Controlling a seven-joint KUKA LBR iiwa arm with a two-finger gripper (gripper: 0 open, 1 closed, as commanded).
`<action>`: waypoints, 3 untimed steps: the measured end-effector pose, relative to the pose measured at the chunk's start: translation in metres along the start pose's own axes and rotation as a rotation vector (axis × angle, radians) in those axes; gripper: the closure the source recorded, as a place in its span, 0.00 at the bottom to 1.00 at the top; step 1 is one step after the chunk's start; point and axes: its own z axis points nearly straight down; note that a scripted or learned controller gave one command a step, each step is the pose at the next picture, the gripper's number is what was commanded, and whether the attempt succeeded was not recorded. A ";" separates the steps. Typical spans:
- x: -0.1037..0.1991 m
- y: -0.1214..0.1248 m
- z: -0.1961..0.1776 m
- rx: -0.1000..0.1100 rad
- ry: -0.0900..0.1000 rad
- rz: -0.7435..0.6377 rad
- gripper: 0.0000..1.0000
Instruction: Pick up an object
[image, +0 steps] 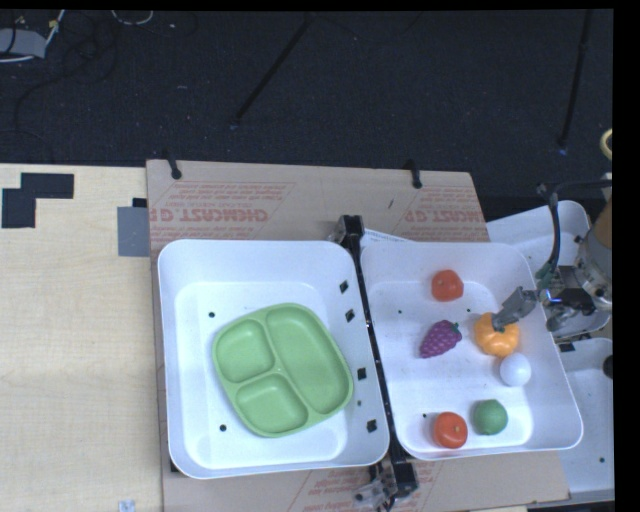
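The gripper (507, 312) hung over the orange pepper (497, 337); its state could not be told. A grasp risked slipping off the rounded pepper or nudging the white ball (515, 370).

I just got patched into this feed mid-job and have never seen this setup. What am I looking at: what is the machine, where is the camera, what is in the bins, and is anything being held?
One fixed camera looks down at a slant on a bench with two shallow white bins side by side. The robot arm reaches in from the picture's right; its tool sits at the right bin, just above an orange toy pepper.

The left bin holds a green divided plate. The right bin holds toy food: a red tomato at the top, purple grapes in the middle, the pepper, a white ball, and a second red tomato beside a green ball near the front.

I cannot tell whether the tool grips anything; nothing looks lifted.
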 end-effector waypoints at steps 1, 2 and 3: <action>0.000 0.003 -0.006 -0.011 -0.003 -0.002 0.00; 0.002 0.002 0.037 -0.008 -0.002 -0.002 0.00; 0.004 0.002 0.080 -0.008 -0.001 -0.002 0.00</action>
